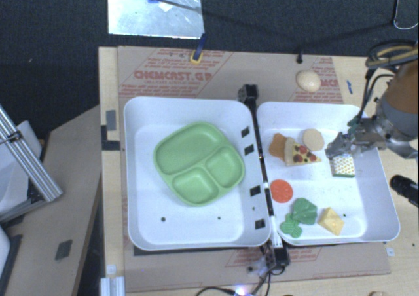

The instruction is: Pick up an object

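Currently we record, from the left, a white bin (141,157) that carries a green divided plate (198,164) lying flat near its middle, well apart from the arm. Across the black divider (256,157), the second white bin (373,206) holds the loose food pieces: a pizza slice (292,151) with a round tan piece (313,139) touching its upper right side, a red disc (281,190) below them, a green leafy piece (300,213) near the front wall, and a yellow wedge (331,221) just beside it. Further right lies a small green-and-white checked piece (343,166), and the gripper (342,147) sits directly above and touching or nearly touching its upper edge; we judge this piece to be the likely target. Whether the pincer is open, closed or gripping cannot be told from this view, since the wrist and housing mask it. No object is visibly held. The risks we note are these: the checked piece looks thin and flat against the bin floor, so a grasp may close above it or slide off its edge; it may also be pushed towards the right wall rather than lifted. The round tan piece and pizza slice lie near on the left, so a descent drifting that way could nudge them. A pale egg-like object (308,80) rests outside the bins on the cardboard (170,69), clear of the work.
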Controlling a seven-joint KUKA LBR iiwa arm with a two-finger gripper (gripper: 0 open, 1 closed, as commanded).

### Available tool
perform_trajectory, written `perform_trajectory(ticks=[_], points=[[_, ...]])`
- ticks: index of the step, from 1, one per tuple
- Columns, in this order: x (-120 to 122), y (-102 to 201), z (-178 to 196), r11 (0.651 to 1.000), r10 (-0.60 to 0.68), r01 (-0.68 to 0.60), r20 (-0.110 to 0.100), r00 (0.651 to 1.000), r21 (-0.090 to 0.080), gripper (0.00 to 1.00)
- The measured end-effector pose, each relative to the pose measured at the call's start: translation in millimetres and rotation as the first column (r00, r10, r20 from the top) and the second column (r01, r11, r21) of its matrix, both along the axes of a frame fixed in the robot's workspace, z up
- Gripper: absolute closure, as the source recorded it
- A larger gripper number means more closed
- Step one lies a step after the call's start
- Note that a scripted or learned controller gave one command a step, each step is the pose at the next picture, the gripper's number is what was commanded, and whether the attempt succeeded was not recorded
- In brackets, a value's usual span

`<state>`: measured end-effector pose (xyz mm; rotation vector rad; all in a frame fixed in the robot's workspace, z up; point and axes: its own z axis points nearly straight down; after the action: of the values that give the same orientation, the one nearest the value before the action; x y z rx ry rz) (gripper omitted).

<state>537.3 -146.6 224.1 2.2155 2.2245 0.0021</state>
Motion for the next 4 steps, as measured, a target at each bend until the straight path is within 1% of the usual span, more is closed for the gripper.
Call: perform_trajectory(ticks=[1, 2, 3, 4], points=[[18.7, 50.3, -9.9, 1.0, 0.004, -0.004, 0.0, 1.0, 0.001, 1.0], [48.2, 97.2, -4.7, 1.0, 0.005, -0.005, 0.002, 1.0, 0.001, 1.0], [55.9, 143.8, -9.4, 1.0, 0.003, -0.003, 0.0, 1.0, 0.0, 1.0], [57.0, 135.2, 2.0, 1.0, -0.002, 0.002, 0.0, 1.0, 0.001, 1.0]])
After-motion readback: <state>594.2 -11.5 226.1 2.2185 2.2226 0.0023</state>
